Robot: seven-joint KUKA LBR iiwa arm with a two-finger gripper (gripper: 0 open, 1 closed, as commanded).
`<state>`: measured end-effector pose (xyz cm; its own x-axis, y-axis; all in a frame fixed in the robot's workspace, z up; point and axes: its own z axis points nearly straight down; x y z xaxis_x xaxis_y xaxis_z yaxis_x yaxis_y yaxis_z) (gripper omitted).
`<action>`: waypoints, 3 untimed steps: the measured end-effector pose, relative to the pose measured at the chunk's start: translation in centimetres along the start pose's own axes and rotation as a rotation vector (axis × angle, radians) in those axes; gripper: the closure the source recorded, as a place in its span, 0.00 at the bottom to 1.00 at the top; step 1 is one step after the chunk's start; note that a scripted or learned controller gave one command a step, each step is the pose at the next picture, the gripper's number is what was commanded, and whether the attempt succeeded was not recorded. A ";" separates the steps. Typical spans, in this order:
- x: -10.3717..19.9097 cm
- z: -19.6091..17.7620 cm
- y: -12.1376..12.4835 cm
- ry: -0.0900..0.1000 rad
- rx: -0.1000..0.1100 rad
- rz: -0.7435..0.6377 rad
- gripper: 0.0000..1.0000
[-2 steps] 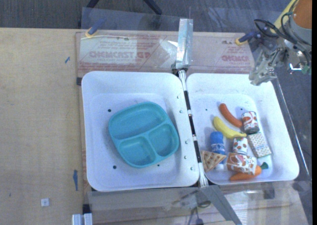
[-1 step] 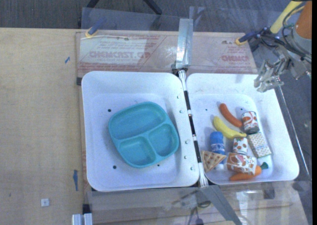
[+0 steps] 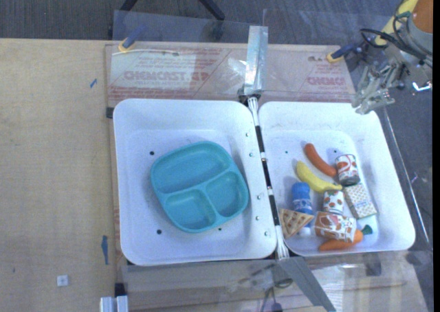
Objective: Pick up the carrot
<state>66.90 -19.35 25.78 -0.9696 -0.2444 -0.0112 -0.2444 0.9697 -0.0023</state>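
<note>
1. Left bin (image 3: pixel 130 166): holds a teal divided plate (image 3: pixel 199 187) with three sections, lying flat near the bin's middle, turned at a slant.
2. Right bin (image 3: pixel 392 166): all the small items sit here, crowded toward the near half.
3. Waffle-patterned wedge (image 3: pixel 295 221) lies at the near-left of the right bin, just beside a blue-capped bottle (image 3: pixel 301 196).
4. Banana (image 3: pixel 315 177) lies just behind the bottle; a red-orange sausage (image 3: pixel 320 159) lies just behind the banana, almost touching it.
5. Small can (image 3: pixel 347 168) sits to the right of the sausage and banana.
6. Three small printed cartons (image 3: pixel 335 202) (image 3: pixel 334 224) (image 3: pixel 360 201) are bunched in front of the can.
7. Carrot (image 3: pixel 338 242): orange, lying flat along the near wall of the right bin, pressed against the front carton, with a green tip at its right end. The cartons crowd it from behind; the wall hems it in front.
8. Gripper (image 3: pixel 372 97): hangs above the far-right corner of the right bin, well apart from the carrot. Nothing is seen in it; how far the jaws are spread I cannot tell.
</note>
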 end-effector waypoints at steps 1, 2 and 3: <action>-0.2 -1.9 0.9 -0.001 0.000 -0.237 1.00; 0.7 -2.2 -2.7 0.000 0.002 0.200 1.00; 0.4 -3.0 -1.9 -0.001 0.001 -0.132 1.00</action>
<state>66.90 -21.32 28.82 -0.9291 -0.3697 -0.0117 -0.3697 0.9292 -0.0052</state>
